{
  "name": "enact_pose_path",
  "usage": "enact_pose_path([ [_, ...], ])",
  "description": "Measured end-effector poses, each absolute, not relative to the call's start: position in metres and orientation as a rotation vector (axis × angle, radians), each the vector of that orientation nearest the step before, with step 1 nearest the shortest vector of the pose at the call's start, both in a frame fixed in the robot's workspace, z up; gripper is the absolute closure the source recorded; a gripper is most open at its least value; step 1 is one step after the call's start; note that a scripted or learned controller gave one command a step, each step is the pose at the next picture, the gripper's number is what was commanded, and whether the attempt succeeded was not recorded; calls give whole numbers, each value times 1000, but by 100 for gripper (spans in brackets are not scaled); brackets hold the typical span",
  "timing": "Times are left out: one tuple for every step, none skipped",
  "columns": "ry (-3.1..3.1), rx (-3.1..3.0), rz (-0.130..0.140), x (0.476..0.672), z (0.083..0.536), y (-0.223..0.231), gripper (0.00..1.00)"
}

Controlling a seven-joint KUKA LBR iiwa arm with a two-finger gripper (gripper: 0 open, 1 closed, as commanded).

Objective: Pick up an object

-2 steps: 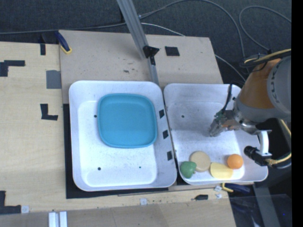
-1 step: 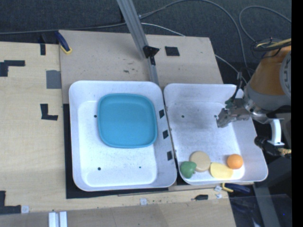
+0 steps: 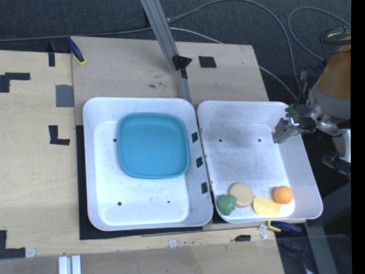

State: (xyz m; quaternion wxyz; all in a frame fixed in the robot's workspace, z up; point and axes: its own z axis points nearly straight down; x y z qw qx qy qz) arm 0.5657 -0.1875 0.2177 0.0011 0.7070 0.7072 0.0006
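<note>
Hovering gripper (image 3: 283, 131) at right bin (image 3: 251, 153) edge, grip state impossible to tell; risking a missed grab among crowded orange ball (image 3: 283, 194), yellow piece (image 3: 266, 205), green piece (image 3: 226, 203)

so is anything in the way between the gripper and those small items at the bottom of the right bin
Nothing visible. The gripper sits at the right bin's upper right edge; bare bin floor lies between it and the orange ball, yellow piece, beige disc and green piece clustered along the near wall.
</note>
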Motion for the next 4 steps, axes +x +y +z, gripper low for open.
enact_pose_path([
  [2220,2220,2,566,255,-187,100],
  [2227,2218,-1,559,245,-129,100],
  [2227,2218,-1,565,234,-75,100],
  [2225,2219,-1,552,233,-23,100],
])
